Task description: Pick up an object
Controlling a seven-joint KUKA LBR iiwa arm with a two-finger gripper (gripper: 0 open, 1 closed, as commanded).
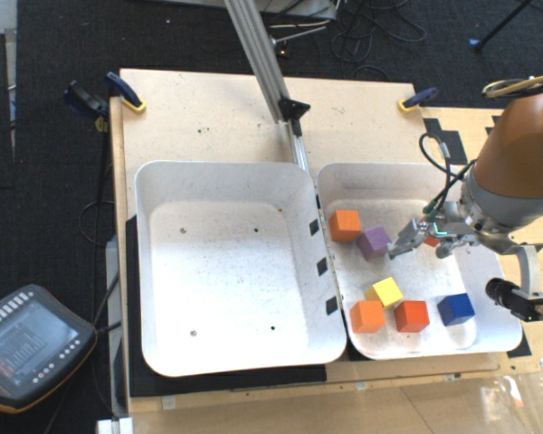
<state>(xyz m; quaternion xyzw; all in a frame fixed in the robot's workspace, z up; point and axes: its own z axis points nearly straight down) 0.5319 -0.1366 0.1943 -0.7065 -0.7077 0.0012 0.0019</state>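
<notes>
At the lower left of the frame a pendant (27,346) lies on the dark floor beside the bench (217,116). The left bin (154,188) takes up the middle of the frame, its floor bare but for small dark specks. A slanted metal rail (258,43) runs from the top centre down to where the two bins meet. The right bin (344,179) holds six blocks. An orange cube (346,225) sits toward its upper left, with a purple cube (375,241) just beside it to the lower right. Lower down, a yellow cube (386,291) touches a second orange block (367,316) and lies next to a red-orange cube (412,316). A blue cube (455,309) sits near the bin's lower right. The gripper (407,240) hangs right of the purple cube, close to it; whether its fingers are spread or pressed together I cannot tell. The arm (516,165) enters from the right edge.
</notes>
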